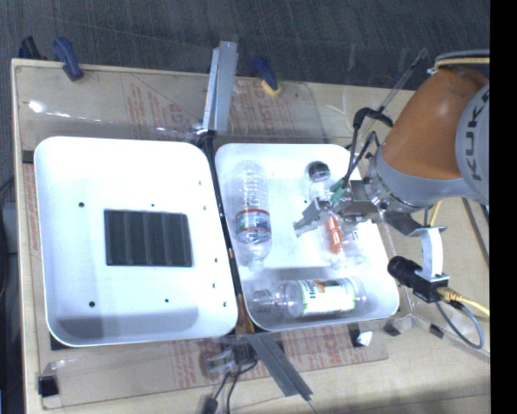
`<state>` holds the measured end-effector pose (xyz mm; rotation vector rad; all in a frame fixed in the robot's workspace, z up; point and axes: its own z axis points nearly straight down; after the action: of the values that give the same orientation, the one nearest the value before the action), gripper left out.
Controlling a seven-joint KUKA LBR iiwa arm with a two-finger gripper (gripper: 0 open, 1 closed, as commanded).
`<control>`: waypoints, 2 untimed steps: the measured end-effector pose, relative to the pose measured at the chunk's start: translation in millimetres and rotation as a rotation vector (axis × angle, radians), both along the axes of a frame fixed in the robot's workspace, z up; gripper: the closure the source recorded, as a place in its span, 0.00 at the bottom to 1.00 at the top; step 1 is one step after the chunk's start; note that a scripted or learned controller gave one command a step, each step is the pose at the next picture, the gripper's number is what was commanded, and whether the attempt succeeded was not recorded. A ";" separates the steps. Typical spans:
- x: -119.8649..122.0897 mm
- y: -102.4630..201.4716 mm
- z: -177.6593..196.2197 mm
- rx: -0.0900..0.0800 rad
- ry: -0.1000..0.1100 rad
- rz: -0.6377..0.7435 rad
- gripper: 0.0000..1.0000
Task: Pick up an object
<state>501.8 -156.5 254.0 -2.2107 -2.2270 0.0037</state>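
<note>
Orange-capped vial lies right under the hand in the right bin; its grip cannot be told, nothing looks lifted.

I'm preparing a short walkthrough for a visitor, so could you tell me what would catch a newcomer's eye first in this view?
Most striking is the arm's orange band at the right, with the gripper low over the right bin beside a small orange-red item. Two clear plastic bottles lie in that bin: one along its left side, one across its near edge. The left bin shows a dark ribbed rectangle at its middle.
</note>
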 end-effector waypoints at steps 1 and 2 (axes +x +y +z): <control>48.7 -54.1 -94.9 -0.001 0.001 0.029 0.00; 92.8 -50.4 -148.2 0.004 -0.002 0.152 0.00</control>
<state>594.6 -206.8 105.7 -2.0343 -2.3874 -0.0020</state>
